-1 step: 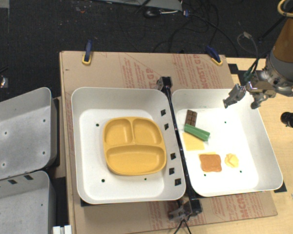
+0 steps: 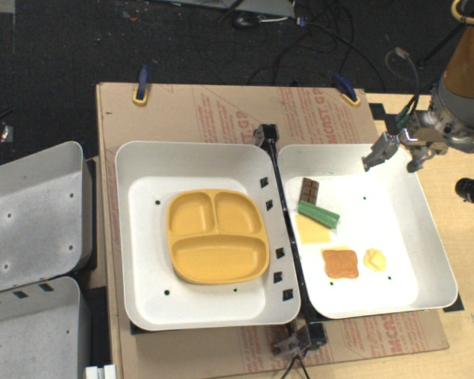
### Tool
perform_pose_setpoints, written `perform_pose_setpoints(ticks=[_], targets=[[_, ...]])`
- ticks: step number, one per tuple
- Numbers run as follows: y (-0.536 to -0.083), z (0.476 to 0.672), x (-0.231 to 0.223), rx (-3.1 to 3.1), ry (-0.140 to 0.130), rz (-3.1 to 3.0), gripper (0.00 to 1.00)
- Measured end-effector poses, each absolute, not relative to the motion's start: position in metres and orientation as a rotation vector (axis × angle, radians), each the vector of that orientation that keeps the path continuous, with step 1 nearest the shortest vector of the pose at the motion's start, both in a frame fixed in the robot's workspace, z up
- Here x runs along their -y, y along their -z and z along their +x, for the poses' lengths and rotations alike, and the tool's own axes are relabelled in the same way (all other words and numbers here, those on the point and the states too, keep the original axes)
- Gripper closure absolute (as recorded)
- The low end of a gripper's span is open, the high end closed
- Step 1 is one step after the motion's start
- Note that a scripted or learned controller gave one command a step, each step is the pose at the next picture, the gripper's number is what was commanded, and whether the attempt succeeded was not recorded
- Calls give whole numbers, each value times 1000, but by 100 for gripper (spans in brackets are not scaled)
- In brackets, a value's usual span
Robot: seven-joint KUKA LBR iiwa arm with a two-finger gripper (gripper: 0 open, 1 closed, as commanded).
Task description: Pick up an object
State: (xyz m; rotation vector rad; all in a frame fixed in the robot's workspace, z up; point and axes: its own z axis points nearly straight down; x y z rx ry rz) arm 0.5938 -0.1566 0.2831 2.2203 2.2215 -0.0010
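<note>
Above right bin's (image 2: 426, 235) far rim, metal gripper (image 2: 396, 154) spread wide, seemingly holding nothing; inside: flat brown bar (image 2: 309, 189), green block (image 2: 318, 214), yellow slice (image 2: 313, 230), orange toast-like square (image 2: 340, 263), crinkled yellow piece (image 2: 374, 259).

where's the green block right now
The green block lies in the right bin, near its left wall, resting across the top of a yellow slice just below the brown chocolate bar.

Grey arm (image 2: 458, 117), orange band, black cable, metal two-finger gripper (image 2: 396, 155)
</note>
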Motion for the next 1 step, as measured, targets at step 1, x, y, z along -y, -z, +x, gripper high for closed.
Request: perform_pose_setpoints(ticks=[1], targets=[[-233, 590, 147, -2224, 5, 2224, 0]])
